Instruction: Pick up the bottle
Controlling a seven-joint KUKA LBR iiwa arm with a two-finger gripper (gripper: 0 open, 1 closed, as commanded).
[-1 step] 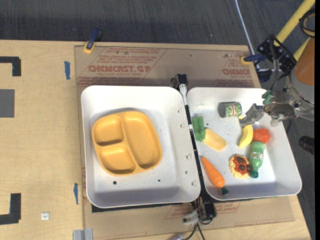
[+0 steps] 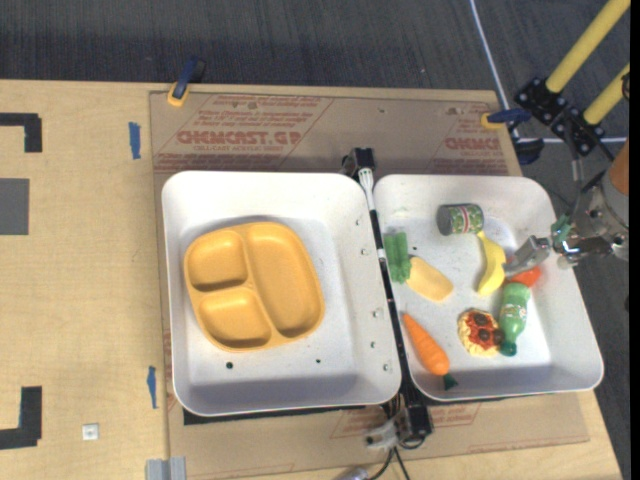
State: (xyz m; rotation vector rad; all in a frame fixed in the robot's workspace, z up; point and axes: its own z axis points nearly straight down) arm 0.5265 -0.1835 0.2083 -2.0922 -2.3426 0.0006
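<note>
The bottle (image 2: 514,313) is green with a darker cap and lies in the right bin (image 2: 575,368), near its right wall, with the cap pointing toward the front. My gripper (image 2: 526,257) reaches in from the right and hangs just above and behind the bottle, beside the banana (image 2: 490,260). A small red-orange piece (image 2: 529,278) lies between the gripper tip and the bottle's top end. Nothing is seen held by the gripper.
The right bin also holds a tin can (image 2: 460,218), a pale yellow block (image 2: 431,280), a green vegetable (image 2: 398,255), a carrot (image 2: 428,346) and a pizza-like toy (image 2: 479,331) touching the bottle's left side. A yellow divided plate (image 2: 253,284) sits in the left bin (image 2: 190,208).
</note>
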